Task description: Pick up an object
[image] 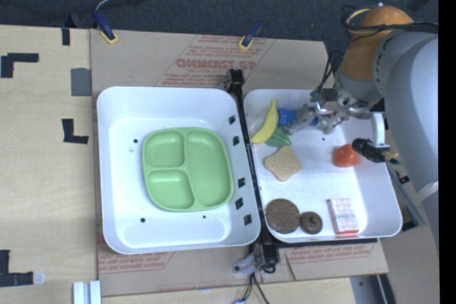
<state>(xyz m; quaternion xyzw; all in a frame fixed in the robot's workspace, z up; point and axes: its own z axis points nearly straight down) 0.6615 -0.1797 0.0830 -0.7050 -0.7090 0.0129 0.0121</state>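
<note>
Banana (268, 123) hugs bin wall (243, 126); gripper (322, 116) nearby, apparently holding nothing, aperture unclear.

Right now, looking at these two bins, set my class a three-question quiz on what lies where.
1. True or false: the green divided plate lies in the left bin.
2. Which item lies nearest the hand? A) banana B) blue object C) red-and-white packet
3. Fill in: the red object lies in the ____ bin.

Key: 1 true; 2 B; 3 right.
</note>
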